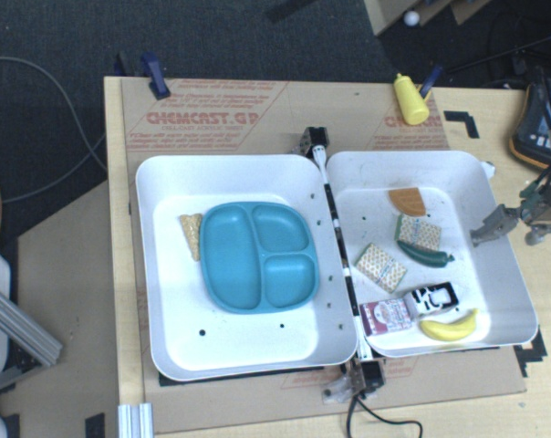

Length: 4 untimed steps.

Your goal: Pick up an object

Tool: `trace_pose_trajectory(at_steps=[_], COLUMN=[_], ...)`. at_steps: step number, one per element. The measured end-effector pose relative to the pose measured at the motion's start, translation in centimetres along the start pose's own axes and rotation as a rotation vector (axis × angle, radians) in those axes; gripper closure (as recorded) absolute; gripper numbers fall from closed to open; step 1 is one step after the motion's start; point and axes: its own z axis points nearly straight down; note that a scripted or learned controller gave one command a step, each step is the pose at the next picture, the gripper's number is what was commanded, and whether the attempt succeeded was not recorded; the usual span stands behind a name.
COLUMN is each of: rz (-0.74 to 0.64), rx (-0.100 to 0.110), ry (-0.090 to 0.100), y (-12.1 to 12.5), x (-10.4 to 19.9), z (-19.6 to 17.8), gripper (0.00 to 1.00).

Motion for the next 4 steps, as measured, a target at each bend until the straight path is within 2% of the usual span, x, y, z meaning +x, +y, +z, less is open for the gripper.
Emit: trace_pose_trajectory(at_steps=[1,2,3,4], rz=[-0.001,-0.001,-0.001,-0.001], rx=[0.001,-0.001,0.001,-0.002], ry=[0.001,0.000,0.001,-0.001], y=[4.8,16.3,12.3,16.9], x=[3.5,6.2,9.6,7.3], z=[13.1,17.4,17.4,17.3], gripper=[0.00,0.00,0.00,0.00])
